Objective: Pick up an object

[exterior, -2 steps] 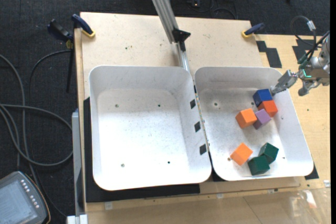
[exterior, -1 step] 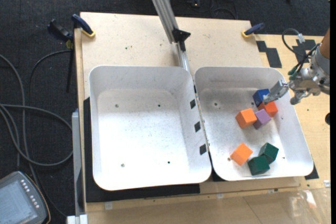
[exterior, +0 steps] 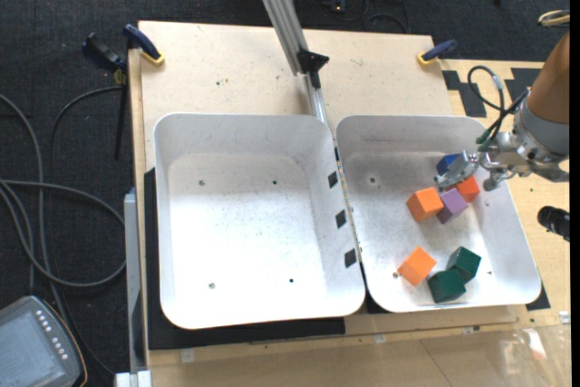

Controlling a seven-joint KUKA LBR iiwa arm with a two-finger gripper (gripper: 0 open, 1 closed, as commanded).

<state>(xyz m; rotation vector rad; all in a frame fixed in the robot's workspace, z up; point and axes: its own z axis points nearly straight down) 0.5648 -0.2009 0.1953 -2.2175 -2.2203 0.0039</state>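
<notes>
My gripper reaches in from the right and hangs low over the far right part of the right bin. It is open, with nothing seen between its fingers. A blue block lies just to its left and an orange-red block sits right below it. Touching that one are a purple block and an orange block, forming a tight cluster. Nearer the front lie another orange block and two green blocks.
The left bin stands beside the right one, and their rims meet at a shared middle wall. A slanted metal pole rises from the back of the bench. Clamps hold the board's far corners.
</notes>
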